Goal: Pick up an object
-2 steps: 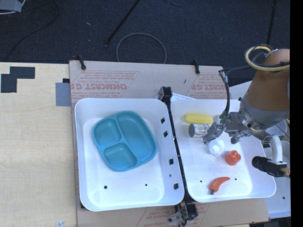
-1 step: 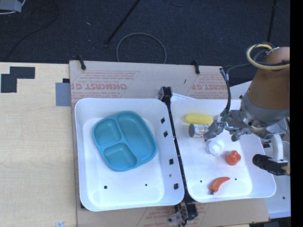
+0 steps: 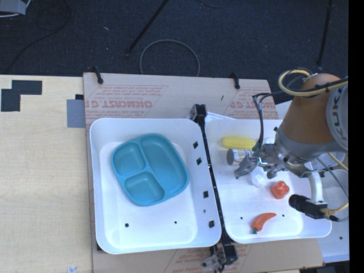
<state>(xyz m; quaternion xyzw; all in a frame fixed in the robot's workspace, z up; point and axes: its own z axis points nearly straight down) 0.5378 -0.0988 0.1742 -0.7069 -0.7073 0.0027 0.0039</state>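
Our hand [image 3: 245, 168] hangs low in the right bin [image 3: 296, 229], fingers spread and pinching nothing. The yellow corn [image 3: 238, 143] lies just beyond it toward the bin's far edge, long axis along that edge.

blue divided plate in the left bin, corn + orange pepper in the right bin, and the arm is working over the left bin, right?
Not quite. The camera view shows the arm's gripper over the right bin, near the corn, not over the left bin. The rest holds: the blue divided plate lies in the left bin, and the corn and orange pepper lie in the right bin.
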